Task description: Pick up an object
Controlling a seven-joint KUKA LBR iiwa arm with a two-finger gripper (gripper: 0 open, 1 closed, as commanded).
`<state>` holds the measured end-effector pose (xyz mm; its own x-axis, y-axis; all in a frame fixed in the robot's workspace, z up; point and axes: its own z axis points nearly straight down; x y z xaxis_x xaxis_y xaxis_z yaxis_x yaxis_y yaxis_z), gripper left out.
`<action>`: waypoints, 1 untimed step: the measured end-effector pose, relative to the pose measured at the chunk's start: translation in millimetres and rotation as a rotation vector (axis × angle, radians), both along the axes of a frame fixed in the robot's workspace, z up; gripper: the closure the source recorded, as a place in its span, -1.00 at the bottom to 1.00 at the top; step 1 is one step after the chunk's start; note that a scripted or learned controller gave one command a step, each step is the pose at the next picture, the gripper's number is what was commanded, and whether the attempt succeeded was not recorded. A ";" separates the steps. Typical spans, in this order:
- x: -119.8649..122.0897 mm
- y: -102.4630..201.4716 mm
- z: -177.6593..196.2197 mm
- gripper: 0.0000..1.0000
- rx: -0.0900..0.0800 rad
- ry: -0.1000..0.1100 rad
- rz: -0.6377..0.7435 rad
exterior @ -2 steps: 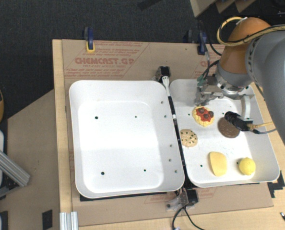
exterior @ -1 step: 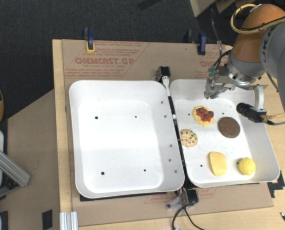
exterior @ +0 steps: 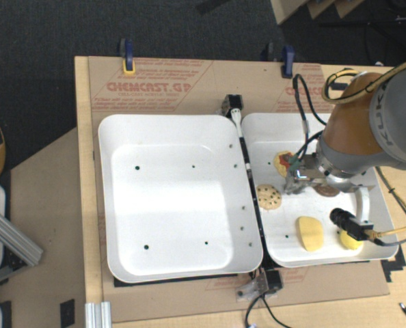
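The cookie [exterior: 269, 197] lies flat in the right bin [exterior: 367, 255], hard against its left wall; it looks light, stiff and crumbly, best pinched gently across its rim. That wall crowds one side. The gripper [exterior: 300, 175] hangs just beside it; its opening cannot be told. The left bin [exterior: 114, 132] offers open room.

Two shallow white bins, left bin [exterior: 169, 197] and right bin [exterior: 271, 132], of smooth, slightly glossy plastic. Beneath them a board [exterior: 155, 87] of matt brown cardboard-like sheet with red print. Dark floor [exterior: 46, 26] with a rough, carpet-like texture. Arm [exterior: 367, 128] with a smooth grey shell and a satin orange band. Speckled cookie [exterior: 269, 197] looking grainy; yellow lump [exterior: 311, 233] smooth and matt. Blue clamps [exterior: 127, 55] at the board's far edge, plastic-looking.
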<state>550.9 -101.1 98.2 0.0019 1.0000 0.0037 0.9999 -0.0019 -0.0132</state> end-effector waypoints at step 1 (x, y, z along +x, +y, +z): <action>21.9 59.8 189.2 1.00 -0.003 -0.033 0.010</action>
